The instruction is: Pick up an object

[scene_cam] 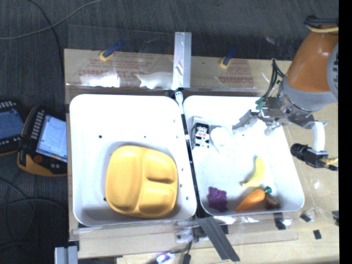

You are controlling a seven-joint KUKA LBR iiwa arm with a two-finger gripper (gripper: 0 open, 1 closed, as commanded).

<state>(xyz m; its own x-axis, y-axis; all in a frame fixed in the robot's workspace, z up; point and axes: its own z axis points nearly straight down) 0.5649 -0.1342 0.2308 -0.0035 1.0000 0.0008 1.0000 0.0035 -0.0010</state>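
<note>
The bench (82, 73) carries two shallow white bins side by side, with a metal strip (182, 59) standing at the seam between them near the far edge. The left bin (88, 125) holds a big yellow tray (142, 180) with moulded compartments, lying toward its near right corner. The arm (311, 65), grey with an orange band, comes in from the right and hangs over the upper right part of the right bin (286, 164). Its gripper (246, 122) points left and slightly downward over the bin floor, with nothing seen between its fingers; whether they are spread or closed I cannot tell from this angle. A pale, nearly white rounded object (221, 138), hard to make out against the bin floor, lies just left of and below the gripper tip. Beside it, against the dividing wall, sits a small black-and-white item (200, 136). Further toward the near side, a banana (255, 172) lies tilted in the middle right of the bin, well apart from the gripper. Below it a carrot (252, 199) rests near the front wall, with a small dark object (271, 202) touching its right end. A purple bunch of grapes (218, 198) lies just left of the carrot. A handheld controller (44, 142) rests on the floor left of the bench.
</note>
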